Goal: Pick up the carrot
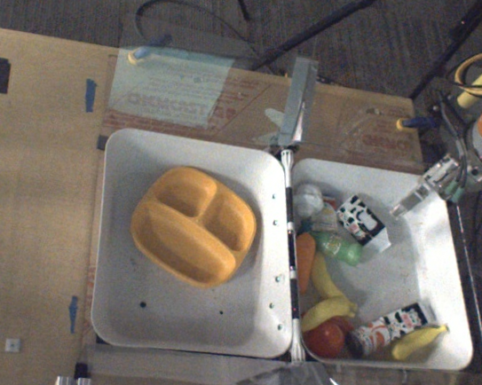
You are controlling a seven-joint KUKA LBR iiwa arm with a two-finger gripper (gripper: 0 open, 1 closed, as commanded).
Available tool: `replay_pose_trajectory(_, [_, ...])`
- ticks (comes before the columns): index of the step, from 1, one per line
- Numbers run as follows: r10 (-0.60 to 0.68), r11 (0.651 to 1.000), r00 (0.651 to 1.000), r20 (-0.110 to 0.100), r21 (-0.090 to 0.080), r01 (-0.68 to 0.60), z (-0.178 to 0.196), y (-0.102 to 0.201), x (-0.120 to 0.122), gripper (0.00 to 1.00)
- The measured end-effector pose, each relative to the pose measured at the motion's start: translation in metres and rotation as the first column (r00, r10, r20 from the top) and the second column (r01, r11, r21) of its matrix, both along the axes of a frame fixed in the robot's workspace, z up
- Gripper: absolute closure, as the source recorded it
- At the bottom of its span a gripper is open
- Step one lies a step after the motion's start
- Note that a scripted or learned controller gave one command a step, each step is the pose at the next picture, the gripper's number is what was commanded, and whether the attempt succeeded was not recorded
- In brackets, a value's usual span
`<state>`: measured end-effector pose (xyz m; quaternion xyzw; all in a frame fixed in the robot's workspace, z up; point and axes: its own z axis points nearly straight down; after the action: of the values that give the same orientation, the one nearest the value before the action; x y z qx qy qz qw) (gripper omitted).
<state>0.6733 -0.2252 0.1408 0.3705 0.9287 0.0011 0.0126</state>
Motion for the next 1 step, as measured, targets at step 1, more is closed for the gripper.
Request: replay_pose_trajectory(1, [0.101,0.995,0.995,0.002,-0.007,-0.100,-0.0029,-0.0041,-0.0012,0.00])
